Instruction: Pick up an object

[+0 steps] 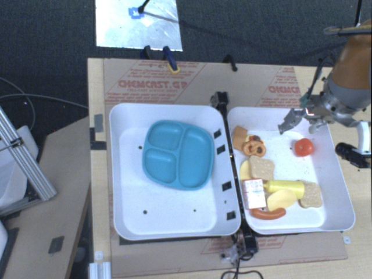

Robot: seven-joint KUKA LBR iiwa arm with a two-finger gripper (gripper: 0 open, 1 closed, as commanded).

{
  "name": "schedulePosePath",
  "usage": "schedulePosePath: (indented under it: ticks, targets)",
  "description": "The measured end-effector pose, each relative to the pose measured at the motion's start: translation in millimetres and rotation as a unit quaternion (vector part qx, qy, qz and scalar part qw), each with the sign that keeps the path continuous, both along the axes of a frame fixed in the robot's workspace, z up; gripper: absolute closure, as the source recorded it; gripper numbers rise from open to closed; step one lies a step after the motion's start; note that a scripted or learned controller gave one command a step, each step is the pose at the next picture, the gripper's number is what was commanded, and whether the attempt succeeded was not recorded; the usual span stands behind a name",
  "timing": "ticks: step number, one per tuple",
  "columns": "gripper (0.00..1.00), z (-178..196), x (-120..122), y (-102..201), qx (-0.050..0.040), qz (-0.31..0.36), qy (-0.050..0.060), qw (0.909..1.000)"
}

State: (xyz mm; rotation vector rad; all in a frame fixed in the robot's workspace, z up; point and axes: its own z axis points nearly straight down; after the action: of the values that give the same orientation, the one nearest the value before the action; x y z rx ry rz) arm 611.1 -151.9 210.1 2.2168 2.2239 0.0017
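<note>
Red and round, the small plastic tomato [303, 147] sits by itself on the bare white floor of the right-hand shallow white bin [340, 193], up near the far right part of it. You can see that it is the toy closest to your grey two-finger gripper [299, 122]. The gripper hangs just above and a little to the left of the tomato, toward the far wall of the bin. Its two fingers are spread apart like legs, and nothing is between them.

So the tomato lies a short way toward you and a bit to the right of the fingers. A ball shape has no long side, so I think any turn of the wrist will do.

The other toys are farther off to the left and front: a brown pretzel-like bun [254, 147], a slice of tan bread [261, 168], a yellow banana-like piece [285, 186] and a red sausage [268, 214]. A blue plastic divided plate [178, 154] lies in the left white bin [125, 214], well apart.
</note>
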Motion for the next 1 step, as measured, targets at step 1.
schedulePosePath:
  ticks: [1]
  targets:
    - [0.00, -130.4, 57.6, 33.5, 0.0010, 0.003, 0.002, 1.0000]
